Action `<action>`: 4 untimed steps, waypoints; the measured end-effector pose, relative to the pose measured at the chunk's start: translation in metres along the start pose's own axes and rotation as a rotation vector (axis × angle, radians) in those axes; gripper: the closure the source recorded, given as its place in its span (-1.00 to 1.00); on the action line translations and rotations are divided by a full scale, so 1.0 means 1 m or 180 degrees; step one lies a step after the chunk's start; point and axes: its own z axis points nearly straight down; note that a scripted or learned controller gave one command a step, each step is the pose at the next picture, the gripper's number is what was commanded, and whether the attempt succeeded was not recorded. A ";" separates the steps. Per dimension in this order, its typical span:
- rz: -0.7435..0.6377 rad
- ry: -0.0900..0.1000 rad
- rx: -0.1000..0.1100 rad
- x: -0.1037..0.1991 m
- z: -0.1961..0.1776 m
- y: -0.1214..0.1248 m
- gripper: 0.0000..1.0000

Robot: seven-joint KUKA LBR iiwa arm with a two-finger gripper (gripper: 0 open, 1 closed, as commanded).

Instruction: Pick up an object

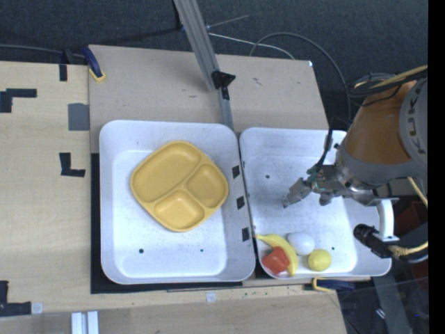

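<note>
In the right bin (278, 152), several small items lie bunched at the front edge: a yellow banana (284, 244), a red fruit (275, 260) against it, a white egg-like ball (301, 241) and a small yellow ball (319, 259). My gripper (306, 197) hangs over the middle of this bin, behind the cluster and apart from it. Its two fingers are spread open with nothing between them. The orange-banded wrist (379, 134) rises to the right.
A yellow three-compartment plate (179, 185) lies in the left bin (115, 242). A grey metal pole (201, 40) slants down to the back of the divider between the bins. Cables run behind the right bin.
</note>
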 end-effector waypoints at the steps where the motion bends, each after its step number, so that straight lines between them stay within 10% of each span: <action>1: 0.0001 0.0000 -0.0001 0.000 0.000 0.000 -1.00; 3: 0.0005 -0.0010 -0.0006 0.010 0.101 0.001 -1.00; 4: 0.0001 0.0000 -0.0001 0.011 0.089 0.001 1.00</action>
